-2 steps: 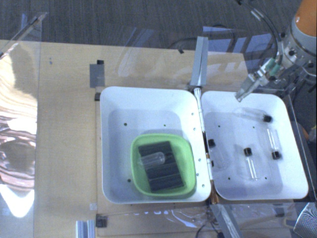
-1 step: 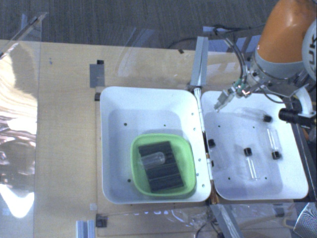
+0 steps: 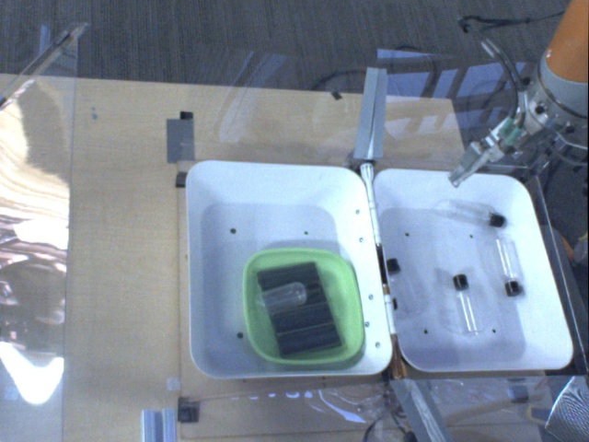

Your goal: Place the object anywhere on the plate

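camera view: the green plate (image 3: 345, 288) sits in the left bin (image 3: 212, 247), toward that bin's near side. a black ribbed block (image 3: 308, 325) lies on the plate and covers much of its floor. a clear vial (image 3: 285, 295) lies on its side on top of the block, over the plate's left half, its rounded end pointing right. so the vial rests within the plate's rim, on the block, not on the green floor.

right of the plate, past the shared bin walls, is the right bin (image 3: 543, 339). a small black piece (image 3: 392, 266) sits just right of the plate against that bin's left wall. further right of the plate lie three more clear tubes with black caps: tube one (image 3: 467, 313), level with the plate, cap at its far end; tube two (image 3: 507, 256), beyond it to the right, cap at its near end; tube three (image 3: 465, 212), up and right of the plate, cap at its right end. the three are apart from each other.

the gripper (image 3: 458, 176) hangs well up and right of the plate, over the far rim of the right bin, slanting down to the left. nothing shows at its tip; whether it is open or closed cannot be told. the arm (image 3: 566, 63) runs off further right of the plate, orange band uppermost.

a grey bar (image 3: 371, 118) lies on the bench (image 3: 120, 274) beyond the plate, in line with the gap between the bins.
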You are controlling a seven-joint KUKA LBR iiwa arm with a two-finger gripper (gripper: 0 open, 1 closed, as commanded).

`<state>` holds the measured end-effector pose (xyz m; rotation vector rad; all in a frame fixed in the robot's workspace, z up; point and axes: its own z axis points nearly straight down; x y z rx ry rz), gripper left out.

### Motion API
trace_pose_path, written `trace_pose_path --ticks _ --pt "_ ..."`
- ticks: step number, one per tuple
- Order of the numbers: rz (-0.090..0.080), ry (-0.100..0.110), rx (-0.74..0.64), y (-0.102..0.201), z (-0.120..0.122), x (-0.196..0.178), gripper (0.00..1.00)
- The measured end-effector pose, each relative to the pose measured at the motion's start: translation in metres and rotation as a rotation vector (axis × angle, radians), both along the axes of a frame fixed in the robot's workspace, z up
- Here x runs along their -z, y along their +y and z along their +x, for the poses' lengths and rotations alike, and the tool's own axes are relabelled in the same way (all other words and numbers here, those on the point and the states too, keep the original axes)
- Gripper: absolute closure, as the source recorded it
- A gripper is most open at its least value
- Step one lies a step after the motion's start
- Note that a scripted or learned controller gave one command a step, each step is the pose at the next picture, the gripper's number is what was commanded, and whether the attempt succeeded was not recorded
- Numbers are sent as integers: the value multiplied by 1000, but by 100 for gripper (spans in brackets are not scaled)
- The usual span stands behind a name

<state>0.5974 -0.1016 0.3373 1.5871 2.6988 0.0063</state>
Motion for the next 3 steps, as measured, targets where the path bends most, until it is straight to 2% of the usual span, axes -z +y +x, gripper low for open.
trace_pose_path --ticks 1,2,3 --pt "-3 -4 -31 -63 -20 -86 0" --pt "0 2 20 -47 -107 -55 0" --pt "1 4 14 -26 -108 76 0"
